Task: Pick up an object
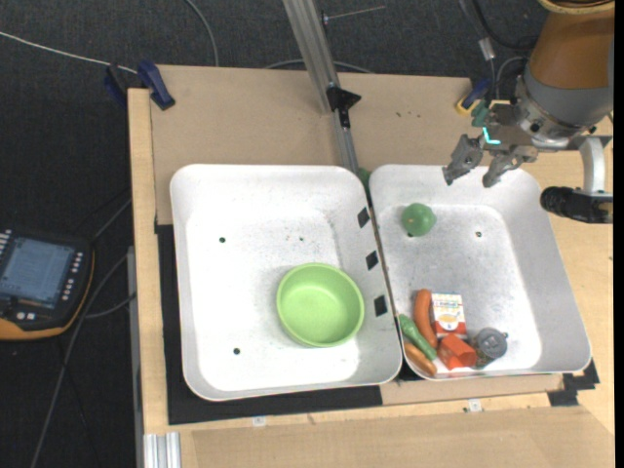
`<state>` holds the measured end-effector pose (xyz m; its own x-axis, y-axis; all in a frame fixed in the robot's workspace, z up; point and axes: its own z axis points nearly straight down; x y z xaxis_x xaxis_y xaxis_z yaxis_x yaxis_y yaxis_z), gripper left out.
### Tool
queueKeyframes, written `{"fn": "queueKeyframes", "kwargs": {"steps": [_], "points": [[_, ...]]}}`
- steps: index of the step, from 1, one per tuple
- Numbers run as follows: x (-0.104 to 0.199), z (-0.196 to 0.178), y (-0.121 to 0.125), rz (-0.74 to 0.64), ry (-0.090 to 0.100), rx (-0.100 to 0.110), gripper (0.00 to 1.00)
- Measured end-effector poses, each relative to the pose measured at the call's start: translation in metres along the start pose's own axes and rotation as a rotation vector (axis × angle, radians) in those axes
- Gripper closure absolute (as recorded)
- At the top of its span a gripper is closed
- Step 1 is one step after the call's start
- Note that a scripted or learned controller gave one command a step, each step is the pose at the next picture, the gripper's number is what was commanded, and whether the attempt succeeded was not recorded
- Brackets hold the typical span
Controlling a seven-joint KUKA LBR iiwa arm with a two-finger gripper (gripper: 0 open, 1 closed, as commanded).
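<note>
Objects for picking lie in the right bin [546, 261], which serves as the landmark for everything else. Nearest the camera, packed into that bin's near corner beside the divider, is a small cluster: a carrot [422, 312] lying lengthwise with a green bean-like piece [417, 333] against its side, a small white and orange carton [448, 311] just beside it, a red block [456, 351] touching the carton's near edge, and a grey round part [489, 341] at the cluster's outer end. The items press together and partly overlap, so their exact edges are hard to separate.

Left of the right bin, touching it along the shared edge, sits the left bin [210, 261], and in its near half stands a light green bowl [320, 304], upright and open upward.

Farther back in the right bin, well apart from the cluster, a green ball [418, 218] rests alone on the white floor near the divider.

Beyond it, above the right bin's far rim, hangs the gripper [482, 164], its two dark fingers spread apart with nothing between them. It is apart from the ball and off to the ball's right. The grey arm with its orange band [575, 37] rises from it toward the far right.
</note>
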<state>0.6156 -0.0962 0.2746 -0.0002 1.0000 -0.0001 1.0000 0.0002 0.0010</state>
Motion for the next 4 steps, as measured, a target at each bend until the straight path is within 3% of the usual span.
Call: {"fn": "queueKeyframes", "kwargs": {"steps": [1,4], "points": [[0.000,0.000,0.000,0.000,0.000,0.000,0.00],[-0.006,0.161,0.012,0.000,0.001,0.005,0.00]]}}
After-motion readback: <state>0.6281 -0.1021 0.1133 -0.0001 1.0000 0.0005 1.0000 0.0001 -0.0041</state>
